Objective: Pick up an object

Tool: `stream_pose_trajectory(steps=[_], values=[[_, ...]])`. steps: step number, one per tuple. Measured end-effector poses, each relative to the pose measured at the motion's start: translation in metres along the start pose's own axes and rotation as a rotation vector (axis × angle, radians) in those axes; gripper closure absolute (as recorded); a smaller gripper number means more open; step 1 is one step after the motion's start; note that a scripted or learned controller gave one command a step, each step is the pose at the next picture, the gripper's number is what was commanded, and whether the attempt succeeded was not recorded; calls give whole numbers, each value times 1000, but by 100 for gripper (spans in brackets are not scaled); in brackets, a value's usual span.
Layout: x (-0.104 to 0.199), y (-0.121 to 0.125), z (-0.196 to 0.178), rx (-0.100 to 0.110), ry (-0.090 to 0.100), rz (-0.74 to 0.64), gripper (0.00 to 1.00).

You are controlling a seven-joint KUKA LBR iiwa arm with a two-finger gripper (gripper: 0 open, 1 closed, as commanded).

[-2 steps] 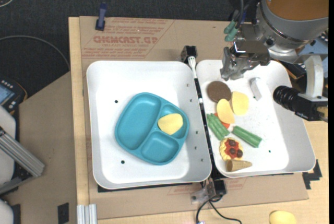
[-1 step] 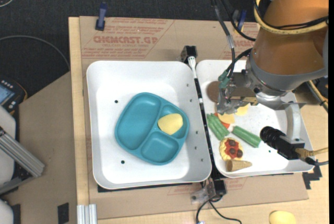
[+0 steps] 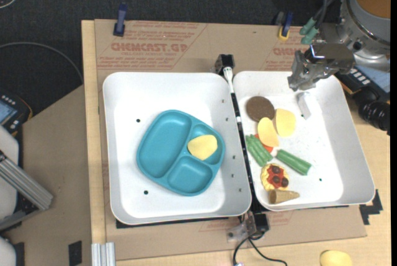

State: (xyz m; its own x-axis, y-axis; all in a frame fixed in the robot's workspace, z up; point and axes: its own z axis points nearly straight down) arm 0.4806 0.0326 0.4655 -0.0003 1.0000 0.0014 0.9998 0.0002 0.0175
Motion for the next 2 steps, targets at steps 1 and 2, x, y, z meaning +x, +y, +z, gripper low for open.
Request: stream_pose_trajectory(steps=[1,2], values=[[42,-5,115,30,-2,-3,100],[-4,13,177,26,-4,6,100]])
